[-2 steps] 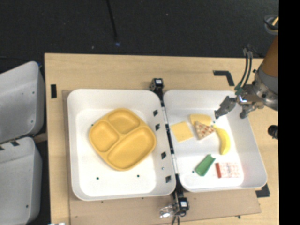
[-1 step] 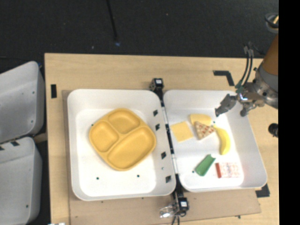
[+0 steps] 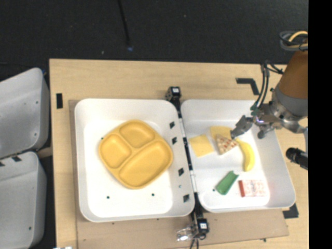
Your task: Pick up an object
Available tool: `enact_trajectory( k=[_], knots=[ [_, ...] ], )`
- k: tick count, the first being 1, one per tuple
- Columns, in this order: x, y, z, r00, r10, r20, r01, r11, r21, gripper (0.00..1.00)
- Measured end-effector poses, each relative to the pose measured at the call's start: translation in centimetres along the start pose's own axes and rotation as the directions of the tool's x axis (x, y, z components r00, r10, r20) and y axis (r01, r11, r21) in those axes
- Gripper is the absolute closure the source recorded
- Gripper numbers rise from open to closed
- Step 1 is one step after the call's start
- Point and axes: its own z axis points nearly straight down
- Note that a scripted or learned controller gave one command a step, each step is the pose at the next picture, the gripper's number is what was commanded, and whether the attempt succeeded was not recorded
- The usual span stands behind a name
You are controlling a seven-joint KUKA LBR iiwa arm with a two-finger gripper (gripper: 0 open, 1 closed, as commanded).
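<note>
I see the tool (image 3: 251, 127) open and empty above the right bin's banana (image 3: 248, 156), likely light, stiff, slick plastic, so I'd pinch mid-curve.

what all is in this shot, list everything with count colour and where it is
bench: 1, light wood, under both bins
bins: 2, white, side by side on the bench
divided plate: 1, yellow, three sections, middle of the left bin
cheese slice: 1, pale yellow, right bin near its left wall
pizza slice: 1, tan with red spots, right bin, beside the cheese
banana: 1, yellow, right bin, right of the pizza
green item: 1, green, right bin, lower middle
packet: 1, white and red, right bin, lower right
arm: 1, grey and orange, right edge
gripper: 1, dark, over the right bin by the pizza
</note>
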Motion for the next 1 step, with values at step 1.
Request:
enact_trajectory(
  k=[1],
  knots=[
    [0.82, -0.09, 6.13, 1.000, 0.003, -0.001, -0.003, 1.000, 0.001, 0.00]
  ],
)
